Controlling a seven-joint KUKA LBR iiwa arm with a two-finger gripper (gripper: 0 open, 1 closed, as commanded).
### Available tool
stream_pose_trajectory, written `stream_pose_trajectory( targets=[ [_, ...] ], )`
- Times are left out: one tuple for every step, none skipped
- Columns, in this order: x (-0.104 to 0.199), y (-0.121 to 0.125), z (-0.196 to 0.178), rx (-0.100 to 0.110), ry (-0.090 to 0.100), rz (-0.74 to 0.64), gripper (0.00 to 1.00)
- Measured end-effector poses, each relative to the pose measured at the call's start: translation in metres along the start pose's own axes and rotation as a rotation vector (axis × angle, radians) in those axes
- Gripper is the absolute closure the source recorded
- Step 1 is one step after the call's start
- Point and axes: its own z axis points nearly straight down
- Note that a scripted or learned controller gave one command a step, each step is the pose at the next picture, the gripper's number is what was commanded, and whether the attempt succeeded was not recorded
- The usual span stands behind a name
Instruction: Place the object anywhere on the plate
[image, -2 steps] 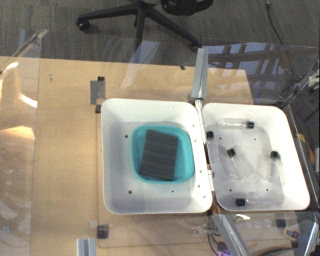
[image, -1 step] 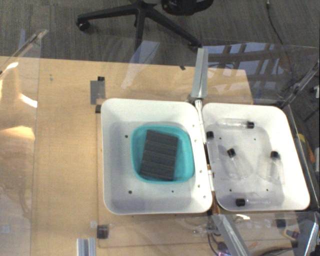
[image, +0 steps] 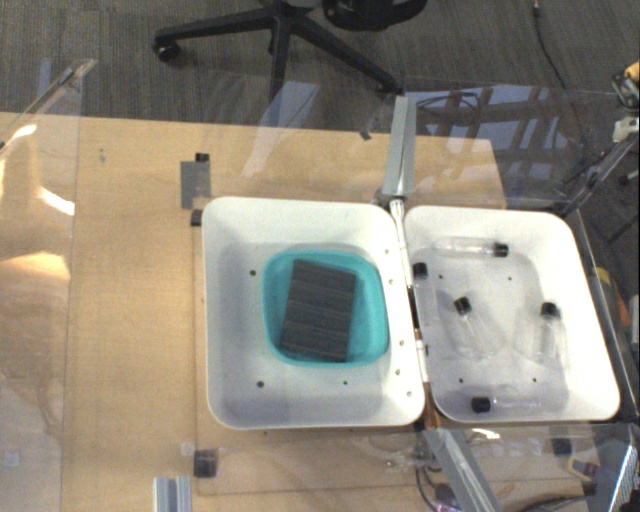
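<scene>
A teal plate (image: 372, 320) sits in the middle of the left white bin (image: 230, 330). A dark grey ribbed rectangular object (image: 318, 310) lies flat on the plate, slightly tilted, well inside its rim.
The right white bin (image: 590, 330) holds several clear tubes with black caps (image: 470, 247), (image: 548, 318), (image: 462, 305), (image: 481, 404). A metal divider post (image: 398, 150) stands behind the gap between the bins. An office chair base (image: 280, 40) stands on the carpet beyond the bench.
</scene>
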Motion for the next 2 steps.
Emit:
stream_pose_trajectory(
  targets=[
    [-0.0049,0.0000,-0.0006,0.001,0.000,0.119,0.00],
    [-0.0038,-0.0001,-0.0008,0.001,0.000,0.118,0.00]
  ],
)
